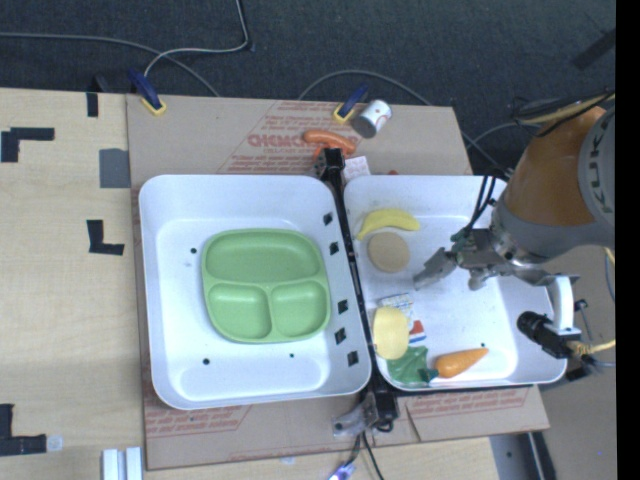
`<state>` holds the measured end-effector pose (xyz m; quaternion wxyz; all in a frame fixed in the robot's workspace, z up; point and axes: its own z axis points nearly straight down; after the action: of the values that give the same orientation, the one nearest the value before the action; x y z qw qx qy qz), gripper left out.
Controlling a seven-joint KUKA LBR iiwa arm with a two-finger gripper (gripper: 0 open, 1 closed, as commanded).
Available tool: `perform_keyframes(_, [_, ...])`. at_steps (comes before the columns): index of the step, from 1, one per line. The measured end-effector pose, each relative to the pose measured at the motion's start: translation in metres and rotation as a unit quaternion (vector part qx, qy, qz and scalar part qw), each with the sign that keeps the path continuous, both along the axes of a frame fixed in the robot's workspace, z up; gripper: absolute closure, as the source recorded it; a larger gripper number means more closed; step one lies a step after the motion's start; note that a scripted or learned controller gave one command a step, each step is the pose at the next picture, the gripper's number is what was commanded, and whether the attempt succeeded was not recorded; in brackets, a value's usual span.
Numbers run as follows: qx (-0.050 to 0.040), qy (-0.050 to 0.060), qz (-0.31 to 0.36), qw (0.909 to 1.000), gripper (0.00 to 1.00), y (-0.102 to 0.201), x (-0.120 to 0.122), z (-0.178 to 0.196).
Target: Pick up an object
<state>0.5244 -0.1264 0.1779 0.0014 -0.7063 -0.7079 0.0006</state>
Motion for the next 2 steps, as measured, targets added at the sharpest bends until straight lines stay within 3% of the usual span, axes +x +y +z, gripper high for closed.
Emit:
perform_keyframes(1, [0.0001, 0.001, -0.001, 1.0000, 0.00, 0.025, 0.000, -0.077])
perform_keyframes(2, [-0.0002, -0.002, -0.001, 1.0000, 0.00, 0.018, 0.034, -0.092])
